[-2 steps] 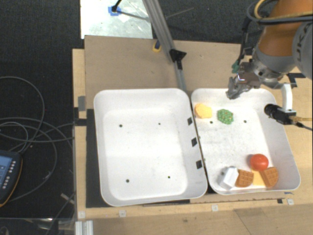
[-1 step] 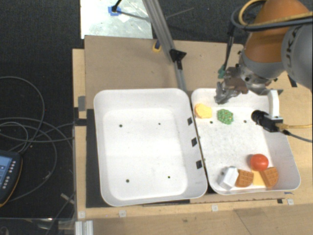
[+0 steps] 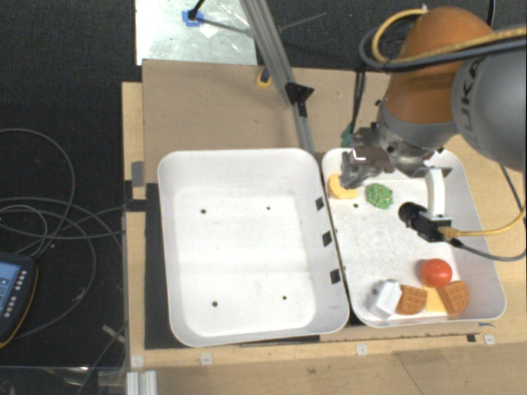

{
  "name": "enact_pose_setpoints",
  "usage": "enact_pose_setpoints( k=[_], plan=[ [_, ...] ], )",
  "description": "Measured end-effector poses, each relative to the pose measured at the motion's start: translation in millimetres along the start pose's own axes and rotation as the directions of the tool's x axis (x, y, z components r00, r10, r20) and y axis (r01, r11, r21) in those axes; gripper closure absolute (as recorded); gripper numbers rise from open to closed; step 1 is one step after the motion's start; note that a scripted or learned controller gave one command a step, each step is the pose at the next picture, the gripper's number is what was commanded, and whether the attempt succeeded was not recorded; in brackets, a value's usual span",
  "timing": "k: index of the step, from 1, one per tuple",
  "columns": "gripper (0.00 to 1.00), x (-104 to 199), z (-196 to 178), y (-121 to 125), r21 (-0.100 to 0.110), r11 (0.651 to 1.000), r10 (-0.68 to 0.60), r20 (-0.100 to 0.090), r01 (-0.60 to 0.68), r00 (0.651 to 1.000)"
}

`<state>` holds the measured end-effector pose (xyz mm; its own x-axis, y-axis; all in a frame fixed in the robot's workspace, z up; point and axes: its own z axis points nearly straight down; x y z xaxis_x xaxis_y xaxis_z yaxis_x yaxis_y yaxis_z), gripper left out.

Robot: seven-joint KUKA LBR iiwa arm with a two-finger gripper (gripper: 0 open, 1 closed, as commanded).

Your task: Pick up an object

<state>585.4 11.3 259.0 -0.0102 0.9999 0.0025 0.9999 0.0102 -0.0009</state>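
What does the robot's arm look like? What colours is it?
The arm is fat, round and grey, with an orange band. Yellow and black cables loop around it. The gripper at its tip is dark grey metal.

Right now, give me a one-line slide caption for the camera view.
Gripper low over the right bin beside a yellow piece and green ball.

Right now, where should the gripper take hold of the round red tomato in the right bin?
Grip the round red tomato across its widest middle, coming straight down from above; its top is exposed, while the orange waffle-textured pieces crowd its lower side.
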Motion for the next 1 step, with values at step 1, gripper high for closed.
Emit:
enact_pose_setpoints(
  k=[1],
  plan=[
    [1.00, 47.9, 18.8, -17.5, 0.001, 1.000, 0.000, 0.000, 0.000, 1.000]
  ],
)
